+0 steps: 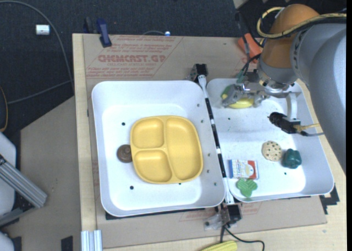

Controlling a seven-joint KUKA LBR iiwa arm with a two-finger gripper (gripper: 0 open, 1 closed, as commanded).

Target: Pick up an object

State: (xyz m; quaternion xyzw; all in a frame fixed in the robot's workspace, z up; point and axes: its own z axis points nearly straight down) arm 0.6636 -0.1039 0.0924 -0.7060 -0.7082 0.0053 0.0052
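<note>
**Gripper over a yellow object at the right bin's far wall**

Nearest the camera, at lower centre, a green toy and a small printed card lie by the right bin's front rim. The gripper sits low at upper right, over a yellow object; whether it is spread or pinching cannot be told. Risk: that object lies close to the far wall, so a grasp may slip or strike the rim. More open floor lies mid-bin, near the cookie and teal object.
</note>
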